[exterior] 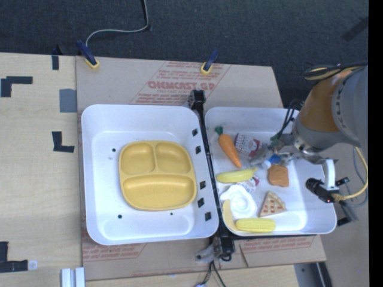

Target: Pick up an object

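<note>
The right bin (pixel 311 220) holds several toy foods. An orange carrot (pixel 229 149) lies at its left, with a yellow banana (pixel 236 175) just below it. A brown nugget (pixel 278 176) sits mid-bin, and a waffle-patterned wedge (pixel 272 205) lies below that. A corn cob (pixel 256 224) rests by the front wall next to a white piece (pixel 241 201). My gripper (pixel 266 155) hangs low over the bin's middle, between a red-and-white packet (pixel 245 142) and the nugget, close to a small blue item (pixel 276 158). Its tips blend into the clutter.
The left bin (pixel 99 130) holds a yellow divided plate (pixel 157 175). A black divider (pixel 203 160) with clips runs between the bins. The arm's orange band (pixel 320 106) and grey wrist fill the right side, with a cable (pixel 353 187) looping at the bin's right edge.
</note>
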`<state>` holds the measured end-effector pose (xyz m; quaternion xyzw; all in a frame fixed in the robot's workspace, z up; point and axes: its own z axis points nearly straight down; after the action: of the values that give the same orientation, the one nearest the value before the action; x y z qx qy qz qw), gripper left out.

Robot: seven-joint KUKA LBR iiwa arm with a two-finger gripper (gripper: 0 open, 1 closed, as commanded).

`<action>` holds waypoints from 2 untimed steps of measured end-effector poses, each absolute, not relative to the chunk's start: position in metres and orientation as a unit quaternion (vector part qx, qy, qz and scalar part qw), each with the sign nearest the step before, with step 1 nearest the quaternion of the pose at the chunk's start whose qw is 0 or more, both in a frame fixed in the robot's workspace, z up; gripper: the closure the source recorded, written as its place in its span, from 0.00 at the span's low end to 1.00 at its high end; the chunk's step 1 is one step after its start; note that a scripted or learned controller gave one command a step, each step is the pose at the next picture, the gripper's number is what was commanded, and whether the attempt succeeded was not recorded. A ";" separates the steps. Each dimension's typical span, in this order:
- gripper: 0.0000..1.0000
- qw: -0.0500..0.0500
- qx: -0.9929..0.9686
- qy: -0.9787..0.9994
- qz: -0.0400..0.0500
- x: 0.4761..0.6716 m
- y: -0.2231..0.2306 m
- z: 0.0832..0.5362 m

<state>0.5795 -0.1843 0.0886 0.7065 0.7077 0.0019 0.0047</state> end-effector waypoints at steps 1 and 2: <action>1.00 0.006 0.706 0.708 0.002 0.580 -0.184 0.098; 0.00 0.006 0.707 0.708 0.002 0.580 -0.184 0.098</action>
<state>0.5796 -0.1844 0.0977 0.7065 0.7077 0.0021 0.0056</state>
